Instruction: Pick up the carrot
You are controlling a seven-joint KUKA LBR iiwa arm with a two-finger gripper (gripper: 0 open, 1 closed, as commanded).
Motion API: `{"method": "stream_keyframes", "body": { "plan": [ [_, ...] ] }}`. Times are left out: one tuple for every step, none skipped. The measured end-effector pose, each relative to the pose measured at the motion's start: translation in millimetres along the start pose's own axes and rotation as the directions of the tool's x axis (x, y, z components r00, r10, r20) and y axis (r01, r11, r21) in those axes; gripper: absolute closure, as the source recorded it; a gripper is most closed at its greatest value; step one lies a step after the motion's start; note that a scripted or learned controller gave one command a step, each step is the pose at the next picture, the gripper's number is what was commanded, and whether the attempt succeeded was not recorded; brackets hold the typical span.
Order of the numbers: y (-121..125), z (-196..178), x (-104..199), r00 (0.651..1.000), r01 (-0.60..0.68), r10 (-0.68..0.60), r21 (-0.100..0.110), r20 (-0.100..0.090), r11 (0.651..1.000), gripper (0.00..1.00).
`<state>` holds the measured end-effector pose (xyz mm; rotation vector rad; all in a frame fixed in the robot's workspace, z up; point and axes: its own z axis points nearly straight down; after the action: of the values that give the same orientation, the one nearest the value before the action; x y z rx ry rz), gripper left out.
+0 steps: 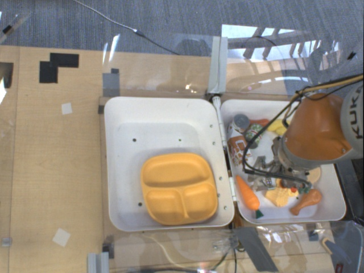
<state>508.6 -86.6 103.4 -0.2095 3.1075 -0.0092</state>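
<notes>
An orange carrot [248, 194] with a small green tip lies in the right bin [339, 209], near its front left corner, pointing toward the front. My gripper [272, 176] hangs below the orange wrist band, just right of and slightly behind the carrot, low over the bin's clutter. The wrist and cables hide much of the fingers. Nothing shows between them.
The left bin [125, 124] holds a yellow divided tray [178, 187]. Around the gripper in the right bin lie a chicken drumstick [305, 202], a pale yellow piece [278, 197], a brown packet [238, 148], a grey round item [241, 121] and other food toys.
</notes>
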Motion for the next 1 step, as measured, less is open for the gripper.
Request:
{"method": "stream_keyframes", "body": {
  "plan": [
    [3.6,-18.0,8.2,0.949,0.315,-0.315,-0.011,-0.013,0.949,1.0]
  ]
}}
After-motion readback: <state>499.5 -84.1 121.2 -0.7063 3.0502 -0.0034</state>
